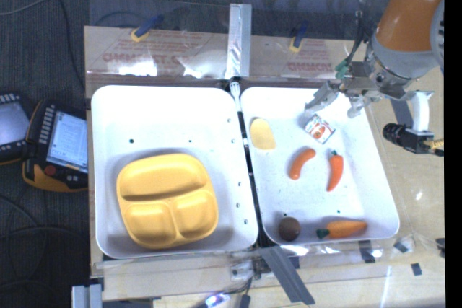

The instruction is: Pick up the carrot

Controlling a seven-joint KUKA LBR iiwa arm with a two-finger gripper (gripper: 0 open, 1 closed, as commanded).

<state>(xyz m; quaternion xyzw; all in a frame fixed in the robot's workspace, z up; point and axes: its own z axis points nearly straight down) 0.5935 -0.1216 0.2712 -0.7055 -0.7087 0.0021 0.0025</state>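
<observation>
Carrot (341, 229) lies by bin rim (390, 223), leafy end dark, unclear.

Here's the bench (426, 191), pale and bare along its right strip, and sitting directly on it, two shallow white bins: the left bin (108, 112) and the right bin (386, 216), side by side, touching along a central seam.

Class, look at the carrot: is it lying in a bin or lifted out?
Lying in the right bin, near its front edge. The carrot rests flat there, while the gripper is far off.
</observation>
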